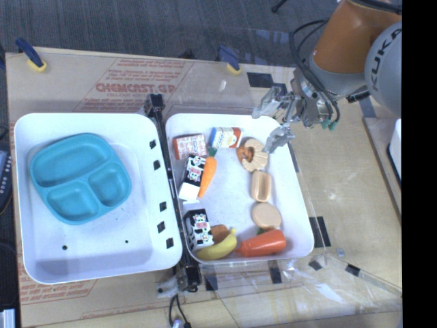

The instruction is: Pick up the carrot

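The carrot (207, 174), a small orange cone, lies in the right bin (295, 183) left of its middle. Its narrow end points down toward a milk carton (194, 170) that it leans against. My gripper (273, 122) hovers over the bin's far right corner, up and to the right of the carrot and well apart from it. Its fingers (279, 138) are spread open with nothing between them.
The right bin also holds a red packet (189, 145), a can (226, 137), a pastry (252, 155), two buns (261, 186), a red-orange vegetable (263, 242), a banana (218, 249) and a second carton (199, 227). A blue divided plate (78, 177) sits in the left bin (41, 265).
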Available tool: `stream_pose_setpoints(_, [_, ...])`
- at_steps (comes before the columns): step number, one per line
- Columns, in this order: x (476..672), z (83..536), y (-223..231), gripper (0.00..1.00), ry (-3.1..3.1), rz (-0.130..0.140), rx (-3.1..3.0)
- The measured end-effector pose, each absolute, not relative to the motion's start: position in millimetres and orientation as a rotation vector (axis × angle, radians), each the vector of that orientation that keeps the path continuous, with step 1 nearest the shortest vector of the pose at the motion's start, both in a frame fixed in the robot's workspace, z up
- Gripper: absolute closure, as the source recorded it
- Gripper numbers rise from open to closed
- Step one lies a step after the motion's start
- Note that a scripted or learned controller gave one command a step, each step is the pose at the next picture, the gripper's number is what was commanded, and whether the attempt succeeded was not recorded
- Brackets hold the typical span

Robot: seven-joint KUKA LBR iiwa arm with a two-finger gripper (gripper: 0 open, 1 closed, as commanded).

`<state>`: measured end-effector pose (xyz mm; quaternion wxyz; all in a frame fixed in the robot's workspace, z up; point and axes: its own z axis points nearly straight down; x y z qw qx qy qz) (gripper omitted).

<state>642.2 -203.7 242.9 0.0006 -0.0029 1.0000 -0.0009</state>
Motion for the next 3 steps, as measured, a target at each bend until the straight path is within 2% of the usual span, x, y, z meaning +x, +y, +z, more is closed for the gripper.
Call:
stream_pose_setpoints(1, [592.1, 97, -171, 0.0, 3.127, 0.008, -0.388])
stream_pose_setpoints(2, [603.1, 97, -123, 0.0, 3.121, -0.017, -0.328])
stream_pose_setpoints(3, [568.5, 99, -108, 0.0, 3.111, -0.036, 0.244])
